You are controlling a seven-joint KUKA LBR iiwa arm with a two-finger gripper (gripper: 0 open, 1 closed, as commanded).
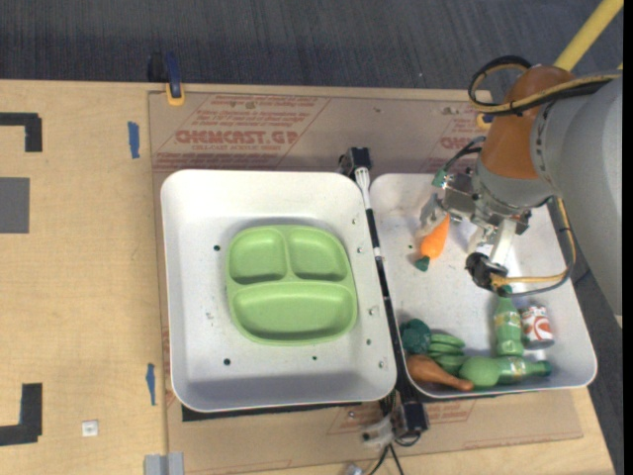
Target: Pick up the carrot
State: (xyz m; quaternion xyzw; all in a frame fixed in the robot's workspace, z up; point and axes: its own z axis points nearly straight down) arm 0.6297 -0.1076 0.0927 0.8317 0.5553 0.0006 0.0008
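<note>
Two shallow white bins sit side by side on the bench (79, 265). The left bin (188, 295) holds a green divided plate (292, 283), lying flat near its middle. The right bin (569, 359) holds the clutter: a carrot (432, 239) in its upper left part, orange with a green stub at its lower end, tilted so the orange end points up and to the right. Along the bin's lower edge lie a dark green leafy toy vegetable (427, 340), a second orange vegetable (438, 372) just below it, and a green bottle (502, 370) on its side. Another green bottle (507, 327) stands or leans just above that one, with a small red and white can (537, 327) right beside it.

The grey arm with its orange band (512, 137) reaches in from the right, and the tool (465, 211) hangs over the upper part of the right bin, just to the right of the carrot's orange end. The carrot's upper tip sits close against the tool's left side, but whether it lies between the fingers is not clear; I cannot tell if the tool is released or clenched.
</note>
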